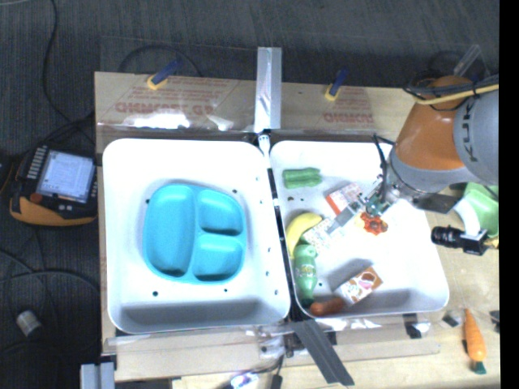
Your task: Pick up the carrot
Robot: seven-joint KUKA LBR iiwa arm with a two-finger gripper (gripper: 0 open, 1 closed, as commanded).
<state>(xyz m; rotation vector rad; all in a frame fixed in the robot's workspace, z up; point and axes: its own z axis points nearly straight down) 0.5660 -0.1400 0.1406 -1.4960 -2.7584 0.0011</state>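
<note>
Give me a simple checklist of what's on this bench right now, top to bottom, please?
Surface: two white bins side by side, left bin and right bin, on a wooden bench.
Job's things: a carrot lies on the bench outside the right bin, near its front right corner.
Clutter: a blue divided tray in the left bin; in the right bin a banana, a green bottle, a green item and a small carton.
Grippers: the pincer sits low over the right bin, far from the carrot.
Cables: black cables on the floor.
Surroundings: a handheld screen unit on the carpet.
</note>
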